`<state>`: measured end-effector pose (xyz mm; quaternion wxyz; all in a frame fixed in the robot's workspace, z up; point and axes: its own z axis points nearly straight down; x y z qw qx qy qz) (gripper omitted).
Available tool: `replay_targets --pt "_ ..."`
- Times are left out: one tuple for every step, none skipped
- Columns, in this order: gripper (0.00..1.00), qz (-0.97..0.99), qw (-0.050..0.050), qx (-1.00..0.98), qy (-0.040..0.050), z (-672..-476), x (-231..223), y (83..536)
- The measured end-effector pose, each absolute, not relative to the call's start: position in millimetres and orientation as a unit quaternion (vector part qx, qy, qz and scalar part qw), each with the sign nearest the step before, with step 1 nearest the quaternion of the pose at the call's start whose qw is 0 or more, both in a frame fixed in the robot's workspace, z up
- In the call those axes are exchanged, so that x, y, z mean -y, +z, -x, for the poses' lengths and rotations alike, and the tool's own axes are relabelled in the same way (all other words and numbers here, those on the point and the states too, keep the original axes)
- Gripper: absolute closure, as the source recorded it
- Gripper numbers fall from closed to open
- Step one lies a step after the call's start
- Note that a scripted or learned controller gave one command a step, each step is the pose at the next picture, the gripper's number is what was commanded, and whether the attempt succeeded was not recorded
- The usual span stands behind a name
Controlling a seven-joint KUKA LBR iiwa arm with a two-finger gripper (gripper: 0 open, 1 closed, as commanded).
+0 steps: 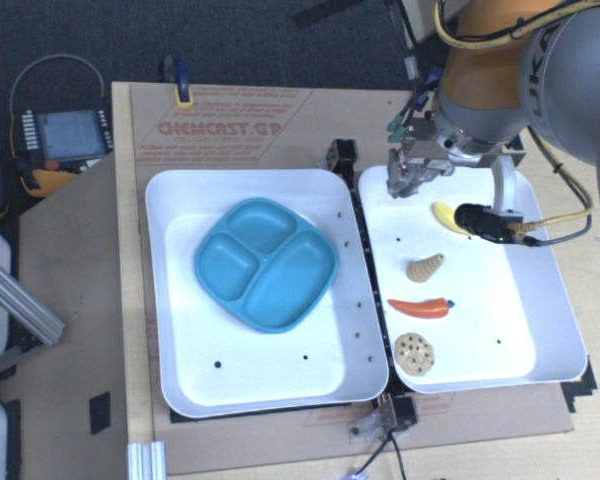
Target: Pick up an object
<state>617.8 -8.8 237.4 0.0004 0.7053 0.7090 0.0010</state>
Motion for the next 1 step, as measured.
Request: replay_targets --pt "1.0 -0.705 0.001 -0.709 0.0019 -624.1 -47.0 242.6"
